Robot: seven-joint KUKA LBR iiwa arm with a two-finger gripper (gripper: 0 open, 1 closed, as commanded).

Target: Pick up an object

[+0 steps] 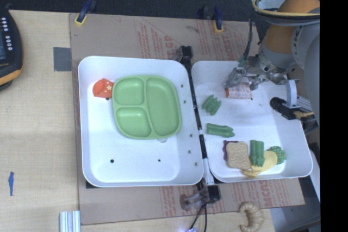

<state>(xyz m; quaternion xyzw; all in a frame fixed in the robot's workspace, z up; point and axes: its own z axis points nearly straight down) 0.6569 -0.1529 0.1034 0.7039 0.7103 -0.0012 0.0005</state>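
Objects for picking lie in the right bin (304,168): two green pieces (211,104) (219,130) mid-bin, and a cracker (237,155) with green and yellow items at the near edge. Tool (241,83) sits at the bin's far side, above a red-and-white item (239,93); finger state cannot be determined. Left bin (98,165) holds a green divided plate (147,106) and a red item (102,88). Both bins rest on cardboard on the wooden table (38,144).

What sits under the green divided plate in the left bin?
A red object pokes out from beneath the green divided plate at its left edge, resting on the left bin. Whatever else lies underneath is covered.
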